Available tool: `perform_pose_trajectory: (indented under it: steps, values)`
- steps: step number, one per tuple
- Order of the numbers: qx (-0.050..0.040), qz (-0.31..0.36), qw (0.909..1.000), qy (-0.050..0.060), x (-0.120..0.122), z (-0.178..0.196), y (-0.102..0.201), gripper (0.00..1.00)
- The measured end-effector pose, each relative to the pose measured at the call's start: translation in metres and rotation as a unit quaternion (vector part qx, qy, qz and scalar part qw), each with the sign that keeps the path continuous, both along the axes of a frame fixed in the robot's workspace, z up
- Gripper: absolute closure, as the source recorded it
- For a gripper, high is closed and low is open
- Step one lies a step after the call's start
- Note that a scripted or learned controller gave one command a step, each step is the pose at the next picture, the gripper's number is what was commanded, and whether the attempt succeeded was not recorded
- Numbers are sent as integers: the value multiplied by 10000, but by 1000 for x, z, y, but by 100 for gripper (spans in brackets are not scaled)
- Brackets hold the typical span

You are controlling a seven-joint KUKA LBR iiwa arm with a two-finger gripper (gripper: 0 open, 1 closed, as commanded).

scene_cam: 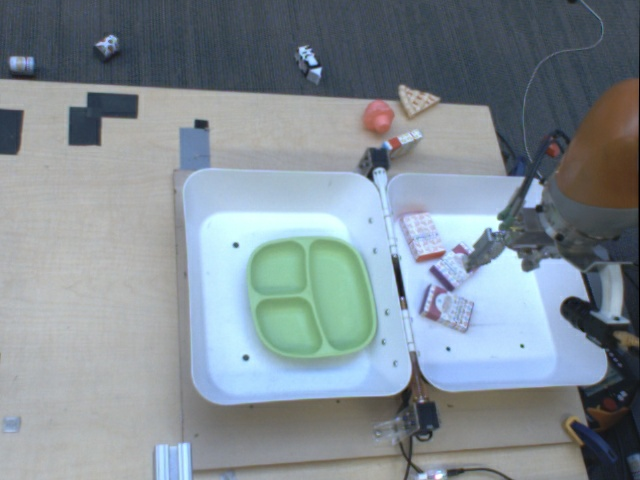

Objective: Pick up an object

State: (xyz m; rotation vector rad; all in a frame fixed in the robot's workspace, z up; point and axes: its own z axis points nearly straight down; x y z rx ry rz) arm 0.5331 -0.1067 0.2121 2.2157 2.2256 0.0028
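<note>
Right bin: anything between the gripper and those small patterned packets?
Nothing visible. The gripper hangs over the right bin, right beside the middle packet. The other two packets, one above and one below, lie to that packet's sides, not in the path. Bare white bin floor around them.

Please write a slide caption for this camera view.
Gripper hovers beside three small red-patterned packets in right white bin.

No legible text; print on small cartons [447, 311] in right bin [500, 368] too blurred.
</note>
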Motion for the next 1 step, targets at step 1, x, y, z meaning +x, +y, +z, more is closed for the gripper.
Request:
perform_pose_trajectory:
  steps: [1]
  values:
    - [-11,-17,10000,-57,-7,-114,-2,0]
